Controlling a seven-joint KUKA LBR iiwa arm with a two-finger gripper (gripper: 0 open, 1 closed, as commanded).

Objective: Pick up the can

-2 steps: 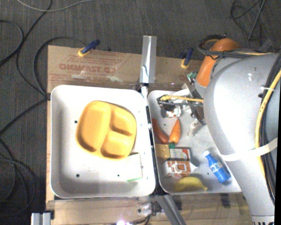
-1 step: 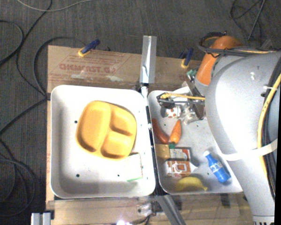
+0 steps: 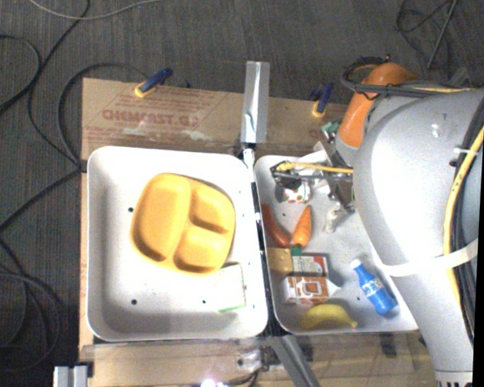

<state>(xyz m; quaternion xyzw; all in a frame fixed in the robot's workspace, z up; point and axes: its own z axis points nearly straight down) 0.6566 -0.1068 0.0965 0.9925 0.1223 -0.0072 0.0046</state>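
Two shallow white bins sit side by side on the bench (image 3: 108, 117), which is covered by a sheet of brown cardboard. The left bin (image 3: 107, 303) holds a yellow sectioned tray (image 3: 185, 223), lying a little askew near its middle, with a pale flat card (image 3: 233, 289) tucked near its lower right corner.

The right bin (image 3: 280, 316) is the crowded one. A carrot (image 3: 303, 225) lies upright near the middle, with a reddish-orange pepper-like piece (image 3: 274, 227) beside it along the left wall. Below them sit two small cartons (image 3: 306, 277), then a banana (image 3: 329, 317) at the bottom edge, and a blue bottle (image 3: 375, 290) lies tilted toward the right.

At the top of that bin the claw (image 3: 311, 178) hangs from the big grey arm (image 3: 421, 182). I cannot tell how its fingers stand, nor pick out a can with any certainty among the shiny parts there.
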